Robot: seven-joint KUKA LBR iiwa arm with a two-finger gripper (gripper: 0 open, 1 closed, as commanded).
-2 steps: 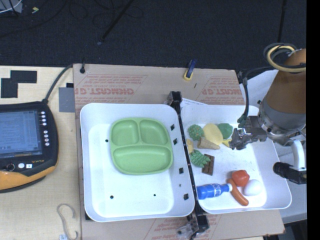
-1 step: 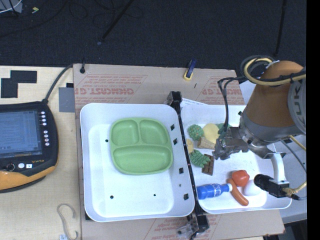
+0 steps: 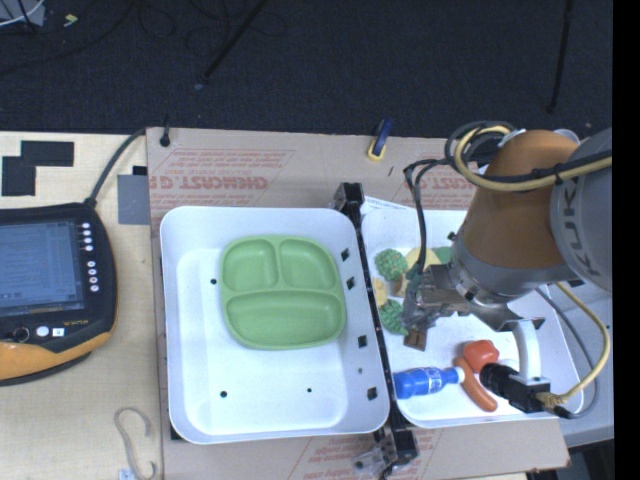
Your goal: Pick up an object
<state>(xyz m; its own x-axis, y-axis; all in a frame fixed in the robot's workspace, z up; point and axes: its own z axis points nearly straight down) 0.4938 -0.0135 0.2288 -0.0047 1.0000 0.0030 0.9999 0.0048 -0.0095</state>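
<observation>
**Jaws down among the toys at the left of the right-hand bin, grip unreadable**

Jaws: whether they stand parted or closed cannot be told, because the wrist's dark metal hides them from above, and nothing can be seen held between them.

The arm (image 3: 515,218) comes in from the right of the frame and bends down into the right bin (image 3: 440,353). This puts the gripper (image 3: 418,320) low, at the centre-left of that bin. The left bin (image 3: 200,368) holds a green divided plate (image 3: 282,291), well apart from the gripper and probably not the target.

Of the things in the right bin, the blue bottle (image 3: 425,381) lies below the gripper in the frame, with its long axis running left to right. A curved red-orange piece (image 3: 478,365) lies lower right of the gripper.

The lower green floret (image 3: 392,316) looks like the likeliest pick. It sits just beside the gripper on the frame's left, near the bin's inner wall, so the coming move depends on a slight shift leftward. It is a small, knobbly, rounded clump with no clear long axis. A second floret (image 3: 389,263) sits above it.

A small brown piece (image 3: 415,339) lies right under the gripper. I cannot tell whether they touch.
</observation>
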